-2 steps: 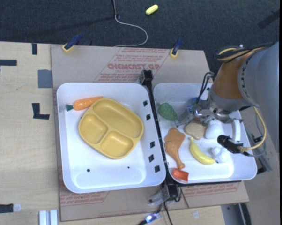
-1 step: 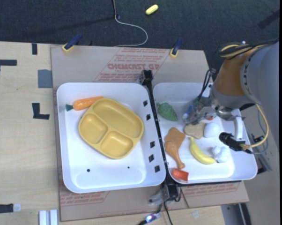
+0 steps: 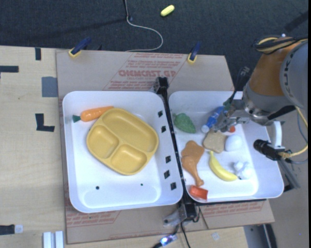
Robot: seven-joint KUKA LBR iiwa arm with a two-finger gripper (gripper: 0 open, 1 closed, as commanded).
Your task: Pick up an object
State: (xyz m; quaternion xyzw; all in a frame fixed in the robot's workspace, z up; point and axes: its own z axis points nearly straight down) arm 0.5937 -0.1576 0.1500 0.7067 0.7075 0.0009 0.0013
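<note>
Right now you've got the arm (image 3: 277, 71) reaching in from the right, w/ its gripper (image 3: 229, 122) down over the back part of the right bin (image 3: 269, 190). It sits just above the tan bread slice (image 3: 214, 141) and just beside a blue item (image 3: 214, 119), poss. touching it; can't tell for sure. Whether the claw is released or clenched, you can't tell from this angle, and nothing is clearly seen held in it.

Other stuff in the right bin: a green leafy piece (image 3: 185, 123) near the back-left corner, a white egg-like item (image 3: 233, 143) just right of the bread, a brown drumstick (image 3: 192, 160) along the left side, a banana (image 3: 220, 170) next to it, a small white piece (image 3: 240, 167) by the banana's right end, and a red bit (image 3: 199, 192) at the front edge.

Over in the left bin (image 3: 119, 200) you have a yellow divided tray (image 3: 122, 140), tilted on the diagonal, and a carrot (image 3: 93, 113) touching its back-left edge.

Both bins sit on cardboard (image 3: 140, 68), clamped at the back. A yellow item (image 3: 167, 10) lies well apart on the dark floor behind.
</note>
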